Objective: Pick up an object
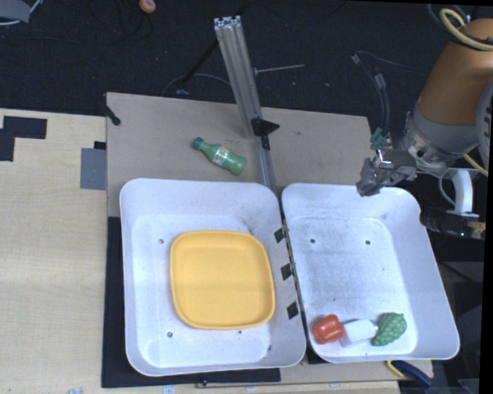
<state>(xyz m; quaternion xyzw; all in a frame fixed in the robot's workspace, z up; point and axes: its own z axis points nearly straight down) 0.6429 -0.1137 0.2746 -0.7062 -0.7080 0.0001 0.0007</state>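
A: Where does the gripper [371,184] sit?

B: At the far rim of the right bin [429,243], near that bin's back corner, hanging from the grey arm with the orange band [459,80]. Whether it is released or clenched cannot be told; it is small and dark against the rim.

A: And the things it could pick?

B: Three lie in a row along the near edge of the right bin: a red piece [328,328], a white block [359,331] and a green knobbly piece [390,328]. The white block touches both neighbours, or nearly so. The left bin [142,228] holds a yellow plate [222,279], and a small green bottle [220,155] lies on the tabletop [315,146] beyond the bins.

A: So which way must it go?

B: Toward the camera, the whole depth of the right bin. The row lies well apart from the gripper, almost straight down the view from it, and runs across the bin from left to right. The green piece, on the row's end, probably offers the freest approach; the crowding may spoil a grasp on the white block.
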